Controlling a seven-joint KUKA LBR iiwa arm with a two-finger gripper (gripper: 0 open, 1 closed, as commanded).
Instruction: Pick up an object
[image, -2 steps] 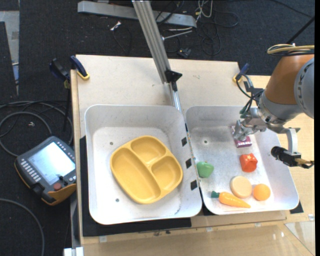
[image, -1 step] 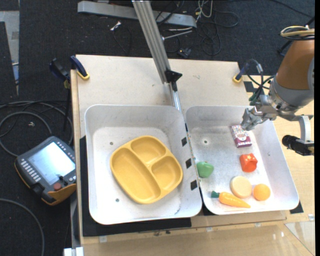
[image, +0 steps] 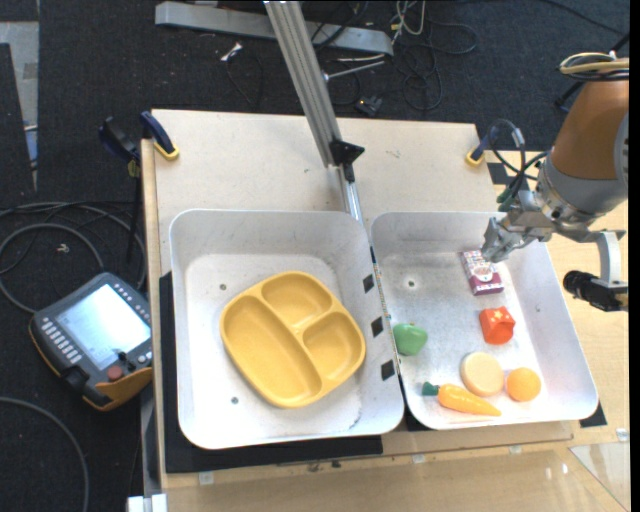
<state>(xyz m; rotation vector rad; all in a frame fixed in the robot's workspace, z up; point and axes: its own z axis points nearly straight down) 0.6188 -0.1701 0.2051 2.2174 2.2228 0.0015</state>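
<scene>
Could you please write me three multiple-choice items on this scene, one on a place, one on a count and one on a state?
1. Where does the yellow divided plate lie?
A. In the left bin
B. In the right bin
C. On the floor

2. How many compartments does that plate have?
A. One
B. Three
C. Six

3. How does the tool stand to the small box?
A. It hangs just above the box's far end
B. It holds the box high over the left bin
C. It rests on the plate

Answers:
1. A: the plate sits on the floor of the left bin.
2. B: its ridges split it into three sections.
3. A: the tool is over the right bin, right by the box's far end, and the box lies flat on the bin floor.
</scene>
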